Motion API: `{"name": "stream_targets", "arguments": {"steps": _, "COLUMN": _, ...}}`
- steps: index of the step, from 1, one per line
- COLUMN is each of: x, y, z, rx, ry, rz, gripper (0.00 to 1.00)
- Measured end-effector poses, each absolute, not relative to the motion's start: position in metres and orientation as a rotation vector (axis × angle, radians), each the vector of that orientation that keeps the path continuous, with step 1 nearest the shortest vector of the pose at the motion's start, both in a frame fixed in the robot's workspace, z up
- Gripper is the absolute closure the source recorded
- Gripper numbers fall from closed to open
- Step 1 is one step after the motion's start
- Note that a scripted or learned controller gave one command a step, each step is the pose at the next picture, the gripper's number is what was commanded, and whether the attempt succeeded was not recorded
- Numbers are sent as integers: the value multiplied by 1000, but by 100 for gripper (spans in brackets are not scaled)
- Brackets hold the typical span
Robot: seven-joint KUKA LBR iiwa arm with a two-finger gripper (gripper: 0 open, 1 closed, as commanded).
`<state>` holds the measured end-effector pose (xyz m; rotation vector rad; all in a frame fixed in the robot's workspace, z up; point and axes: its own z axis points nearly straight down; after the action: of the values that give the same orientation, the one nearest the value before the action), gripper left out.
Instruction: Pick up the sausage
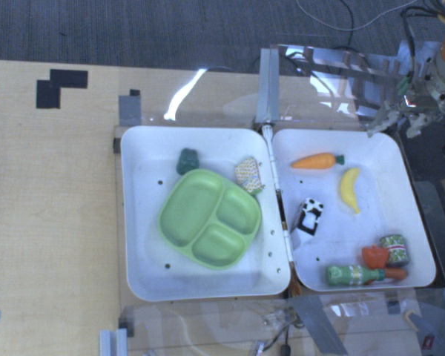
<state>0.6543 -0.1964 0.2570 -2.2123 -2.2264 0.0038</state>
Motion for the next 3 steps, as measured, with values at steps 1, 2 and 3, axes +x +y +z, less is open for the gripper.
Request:
{"name": "stream_targets", "arguments": {"steps": 1, "x": 615, "y": -181, "z": 98, "rx": -2378, "ry": -2053, "rz": 0, "gripper": 0}}
{"name": "stream_targets", "arguments": {"steps": 2, "x": 575, "y": -102, "z": 88, "rx": -2395, "ry": -2042, "rz": -12, "gripper": 0}}
{"name": "stream_targets", "arguments": {"steps": 3, "x": 577, "y": -102, "z": 97, "rx": -2396, "ry": -2043, "rz": -16, "gripper": 100}}
